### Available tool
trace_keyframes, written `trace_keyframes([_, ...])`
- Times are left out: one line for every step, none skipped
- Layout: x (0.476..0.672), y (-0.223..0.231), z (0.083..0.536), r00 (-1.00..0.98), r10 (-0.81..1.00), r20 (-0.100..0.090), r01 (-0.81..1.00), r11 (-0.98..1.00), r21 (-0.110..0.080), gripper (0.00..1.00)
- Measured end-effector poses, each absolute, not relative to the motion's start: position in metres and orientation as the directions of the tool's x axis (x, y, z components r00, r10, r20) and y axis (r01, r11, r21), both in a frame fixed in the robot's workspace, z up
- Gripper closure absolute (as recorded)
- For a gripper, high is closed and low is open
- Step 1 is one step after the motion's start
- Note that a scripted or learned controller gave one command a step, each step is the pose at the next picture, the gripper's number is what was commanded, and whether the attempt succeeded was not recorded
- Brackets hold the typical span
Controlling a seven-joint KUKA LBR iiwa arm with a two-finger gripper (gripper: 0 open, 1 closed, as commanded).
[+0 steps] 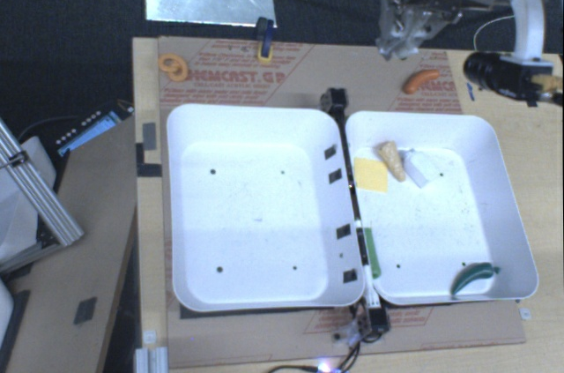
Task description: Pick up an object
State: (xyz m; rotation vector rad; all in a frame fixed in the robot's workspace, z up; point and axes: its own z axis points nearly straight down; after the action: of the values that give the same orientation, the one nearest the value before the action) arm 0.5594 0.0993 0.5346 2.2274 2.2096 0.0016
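Observation:
The right bin (502,177) holds a yellow flat square (371,175), a tan lumpy piece (391,160), a pale grey-white block (416,168) beside it, and a green curved thing (473,276) in its near right corner. My gripper (401,48) hangs high above the bench's far edge, beyond the right bin, well clear of everything in it. Nothing shows between its fingers.
The left bin (256,204) sits beside the right one. Outside the bins, an orange sausage-shaped thing (421,81) lies on the cardboard behind the right bin, an orange ring (173,66) at the far left, and a yellow-blue clamp (263,39) at the back edge.

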Motion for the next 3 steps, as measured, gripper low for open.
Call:
trace_keyframes([0.513,0.155,0.535,-0.010,1.000,0.002,1.000,0.010,0.001,1.00])
trace_keyframes([0.599,0.154,0.534,0.000,1.000,-0.001,1.000,0.000,0.003,1.00])
trace_keyframes([0.550,0.201,0.535,-0.010,1.000,0.003,1.000,0.010,0.002,1.00])
